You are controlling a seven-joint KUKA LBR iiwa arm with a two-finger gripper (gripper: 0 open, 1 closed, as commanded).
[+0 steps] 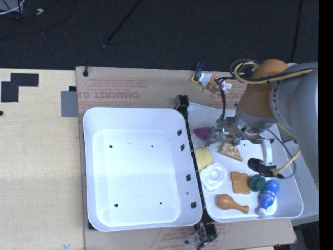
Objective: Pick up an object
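Note:
My gripper (227, 133) hangs low over the back of the right bin (293, 213), under the grey arm with its orange band. Just left of it lies a purple bunch of grapes (202, 133). Directly below it in the view sits a tan wedge with dark spots (231, 151). Further forward in the same bin are a yellow lump (202, 157), a white fried egg (213, 176), an orange-brown slab (239, 183), a brown drumstick (231, 203), a dark green piece (256, 182) and a blue-and-white bottle (267, 196). I see nothing held by the gripper.
The left bin (87, 139) stands beside the right one, parted by a black clip strip (188, 150). Both bins rest on a cardboard sheet (130, 90). The arm's bulk covers the right bin's back right corner.

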